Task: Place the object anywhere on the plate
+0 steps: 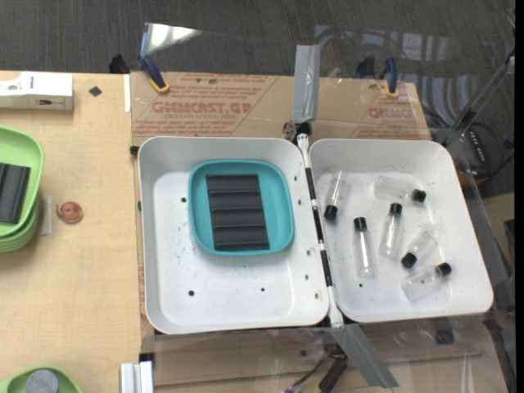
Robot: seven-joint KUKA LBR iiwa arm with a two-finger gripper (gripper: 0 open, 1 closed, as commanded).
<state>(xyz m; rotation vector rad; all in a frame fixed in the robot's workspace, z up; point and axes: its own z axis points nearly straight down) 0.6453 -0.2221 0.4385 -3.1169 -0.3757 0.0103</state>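
Observation:
A teal plate (pixel 200 219) with a dark ribbed insert (pixel 237 212) lies in the left white bin (pixel 164 293). Several clear vials with black caps lie scattered in the right white bin (pixel 458 297). One vial (pixel 333 196) lies near the divider. Another vial (pixel 361 245) lies in the middle, with a third vial (pixel 393 227) beside it. More vials (pixel 426 279) lie toward the bin's right and front.
A cardboard sheet (pixel 246 105) is clamped behind the bins. A green tray (pixel 24 162) sits at the left edge of the wooden bench, with a small round brown piece (pixel 70 212) beside it. A white box (pixel 37 91) lies at the back left.

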